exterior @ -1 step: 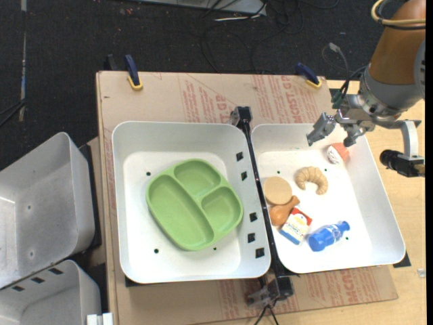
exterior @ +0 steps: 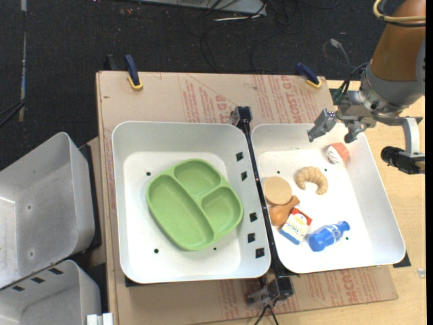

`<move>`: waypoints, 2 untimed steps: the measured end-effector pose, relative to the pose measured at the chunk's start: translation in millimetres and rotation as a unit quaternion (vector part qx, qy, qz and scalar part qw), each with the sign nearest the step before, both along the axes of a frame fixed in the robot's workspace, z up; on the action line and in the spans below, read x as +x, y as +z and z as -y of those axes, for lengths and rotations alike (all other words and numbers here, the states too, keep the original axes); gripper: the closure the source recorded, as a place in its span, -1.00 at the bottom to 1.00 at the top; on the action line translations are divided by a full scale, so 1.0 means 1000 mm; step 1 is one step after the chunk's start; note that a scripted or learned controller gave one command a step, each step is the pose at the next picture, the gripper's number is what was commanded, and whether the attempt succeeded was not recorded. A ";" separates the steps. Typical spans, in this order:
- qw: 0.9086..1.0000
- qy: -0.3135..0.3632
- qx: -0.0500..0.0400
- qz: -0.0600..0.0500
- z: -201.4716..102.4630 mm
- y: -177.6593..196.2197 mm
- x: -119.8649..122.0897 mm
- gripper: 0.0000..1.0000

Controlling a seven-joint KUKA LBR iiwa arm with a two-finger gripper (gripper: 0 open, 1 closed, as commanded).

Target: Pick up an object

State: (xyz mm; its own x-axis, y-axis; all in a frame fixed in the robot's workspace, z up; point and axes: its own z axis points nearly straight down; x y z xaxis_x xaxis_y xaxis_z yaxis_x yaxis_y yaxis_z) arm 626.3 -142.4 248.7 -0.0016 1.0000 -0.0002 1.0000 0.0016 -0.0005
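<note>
My gripper (exterior: 336, 128) hangs over the far edge of the right bin (exterior: 379, 202), open, with nothing between its fingers. Just to its right and below lies a small orange-and-white object (exterior: 336, 154). A croissant (exterior: 312, 179) rests near the bin's middle. Nearer the divider sit a round tan cookie (exterior: 277, 189) and an orange drumstick-like toy (exterior: 283, 212). A small red, white and blue box (exterior: 295, 227) and a blue bottle (exterior: 328, 235) lie toward the bin's near side.
The left bin (exterior: 128, 202) holds a green divided plate (exterior: 195, 204). A black divider (exterior: 252, 181) runs between the bins. Grey plastic tubs (exterior: 40, 202) stand off the bench at the left. Clamps (exterior: 133, 73) sit on the bench's far edge.
</note>
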 end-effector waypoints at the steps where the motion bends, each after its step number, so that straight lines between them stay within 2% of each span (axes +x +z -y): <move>1: 1.000 0.001 0.000 -0.002 -0.007 -0.046 0.001 -1.00; 2: 1.000 -0.002 0.000 -0.002 -0.003 -0.096 -0.008 -1.00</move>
